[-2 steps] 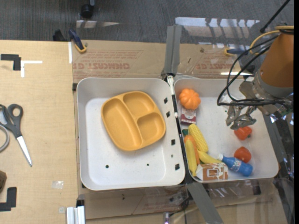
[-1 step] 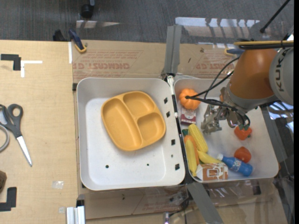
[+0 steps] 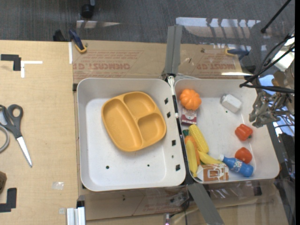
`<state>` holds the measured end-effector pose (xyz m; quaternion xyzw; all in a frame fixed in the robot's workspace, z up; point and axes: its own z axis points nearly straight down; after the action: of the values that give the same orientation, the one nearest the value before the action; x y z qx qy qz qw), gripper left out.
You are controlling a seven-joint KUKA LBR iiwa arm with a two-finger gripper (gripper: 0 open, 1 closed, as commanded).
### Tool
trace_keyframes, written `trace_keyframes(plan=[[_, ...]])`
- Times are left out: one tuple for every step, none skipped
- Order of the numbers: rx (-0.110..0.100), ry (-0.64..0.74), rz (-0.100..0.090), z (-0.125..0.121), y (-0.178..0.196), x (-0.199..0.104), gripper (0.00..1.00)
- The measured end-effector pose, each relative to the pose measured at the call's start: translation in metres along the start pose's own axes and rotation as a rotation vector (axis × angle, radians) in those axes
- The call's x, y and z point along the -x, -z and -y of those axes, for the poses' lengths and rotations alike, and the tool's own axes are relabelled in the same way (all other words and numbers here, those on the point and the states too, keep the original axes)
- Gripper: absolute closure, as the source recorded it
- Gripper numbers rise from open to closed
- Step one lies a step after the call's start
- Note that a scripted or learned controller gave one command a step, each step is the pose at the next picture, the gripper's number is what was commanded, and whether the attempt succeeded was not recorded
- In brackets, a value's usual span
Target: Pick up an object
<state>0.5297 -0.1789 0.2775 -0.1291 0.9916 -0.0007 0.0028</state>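
Over the right-hand bin's (image 3: pixel 269 144) far right edge hangs the gripper (image 3: pixel 263 112), a tangle of grey metal and cables from this angle; whether it is wide or narrow I cannot tell, and nothing is visibly held in it. No single target is named, so any loose item will do. Nearest to it is a small red-orange piece (image 3: pixel 243 132), just below and to the left, with a second red piece (image 3: pixel 243 154) further down beside a blue bottle (image 3: pixel 239 166). A white block (image 3: pixel 231 102) lies apart near the top, an orange pumpkin (image 3: pixel 190 99) sits by the dividing wall, and a corn cob (image 3: pixel 198 138), a banana (image 3: pixel 191 156) and a small carton (image 3: pixel 214 173) crowd the lower left. The left-hand bin (image 3: pixel 89 139) holds a yellow divided plate (image 3: pixel 134 121). My worry is the rounded red piece: a closing pinch set slightly off-centre could squirt it sideways. Working this near the bin wall, a descent could also catch the rim, and a reach into the crowded corner risks closing on two things, or none.
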Motion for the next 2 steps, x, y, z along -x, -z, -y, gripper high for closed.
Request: trace_keyframes(plan=[[0.001, -0.203, -0.003, -0.014, -0.173, 0.014, 1.0], [-0.001, -0.74, 0.002, -0.018, -0.183, 0.077, 1.0]])
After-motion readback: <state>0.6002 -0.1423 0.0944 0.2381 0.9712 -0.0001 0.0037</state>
